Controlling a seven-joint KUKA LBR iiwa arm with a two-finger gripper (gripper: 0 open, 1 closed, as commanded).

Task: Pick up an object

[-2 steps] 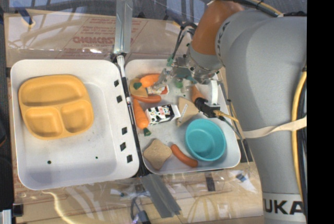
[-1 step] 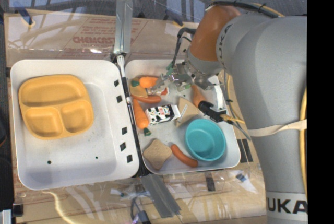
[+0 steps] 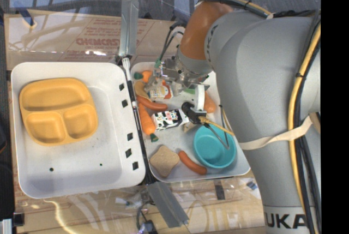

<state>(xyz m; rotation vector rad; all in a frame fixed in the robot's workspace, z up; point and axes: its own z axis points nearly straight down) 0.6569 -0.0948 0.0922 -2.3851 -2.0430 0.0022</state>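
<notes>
two bins sit side by side on the counter; the left bin (image 3: 109,173) bears a yellow tray (image 3: 57,110). the gripper (image 3: 163,83) is down at the far end of the right bin (image 3: 240,167), among carrots (image 3: 146,118), a teal bowl (image 3: 214,147), a sausage (image 3: 193,162) and bread (image 3: 164,160). whether it has hold of anything i cannot tell; by my judgement nothing is lifted yet.

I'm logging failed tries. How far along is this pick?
Done: the arm's gripper is down in the right bin, over the clutter at its far end. In hand: nothing visibly held. Left: grasp and lift; sausage, bread and teal bowl lie untouched.
</notes>
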